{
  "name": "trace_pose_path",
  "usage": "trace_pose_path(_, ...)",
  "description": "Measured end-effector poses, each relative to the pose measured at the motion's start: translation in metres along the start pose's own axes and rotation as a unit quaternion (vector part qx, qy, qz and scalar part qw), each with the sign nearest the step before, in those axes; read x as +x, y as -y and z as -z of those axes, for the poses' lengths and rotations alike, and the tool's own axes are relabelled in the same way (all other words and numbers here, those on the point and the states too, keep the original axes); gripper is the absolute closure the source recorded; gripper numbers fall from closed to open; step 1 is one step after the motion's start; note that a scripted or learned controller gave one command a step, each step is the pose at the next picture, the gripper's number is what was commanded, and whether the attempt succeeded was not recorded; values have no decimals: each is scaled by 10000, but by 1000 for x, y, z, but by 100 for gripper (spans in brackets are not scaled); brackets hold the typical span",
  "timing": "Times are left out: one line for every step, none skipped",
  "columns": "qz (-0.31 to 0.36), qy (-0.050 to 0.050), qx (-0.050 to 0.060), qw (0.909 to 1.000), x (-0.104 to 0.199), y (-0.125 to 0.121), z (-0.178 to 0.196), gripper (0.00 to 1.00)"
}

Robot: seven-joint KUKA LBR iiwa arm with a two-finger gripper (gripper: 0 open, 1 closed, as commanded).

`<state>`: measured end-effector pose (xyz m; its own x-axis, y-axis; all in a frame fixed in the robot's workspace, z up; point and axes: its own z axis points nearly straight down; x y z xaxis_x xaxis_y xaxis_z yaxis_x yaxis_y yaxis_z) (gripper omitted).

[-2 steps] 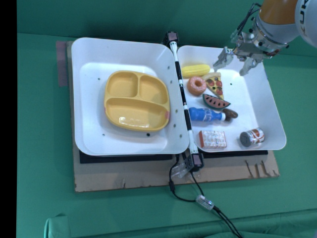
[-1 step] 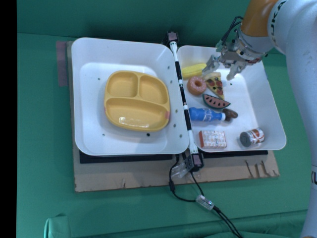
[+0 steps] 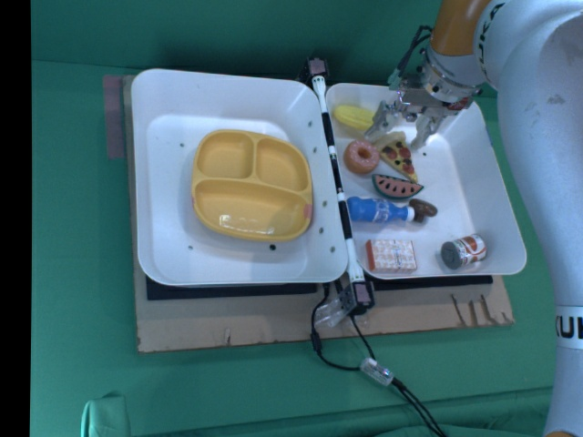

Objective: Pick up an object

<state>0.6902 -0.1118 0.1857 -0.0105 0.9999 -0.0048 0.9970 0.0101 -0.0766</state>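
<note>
Camera view, looking down on the desk (image 3: 273, 321): the left bin (image 3: 164, 244) carries a yellow divided plate (image 3: 252, 186); the right bin (image 3: 496, 235) carries the smaller items. The hand (image 3: 403, 127) hangs over the far part of the right bin, fingers spread wide, nothing between them. The pizza slice (image 3: 398, 155) lies directly below it, point toward the near side, with the corn cob (image 3: 353, 116) to its left and the doughnut (image 3: 362, 157) just beside it. Judged a light, stiff plastic toy, thin and flat, likely slippery; best pinched across its narrower width, edge to edge.
</note>
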Motion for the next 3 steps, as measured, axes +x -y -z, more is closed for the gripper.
trace_pose_path(-45, 19, 0, 10000, -3, 1, 15, 100)
trace_pose_path(-68, -12, -466, 9989, 52, 4, 202, 100)
trace_pose_path(-93, 6, -420, 9991, 8, -6, 69, 100)
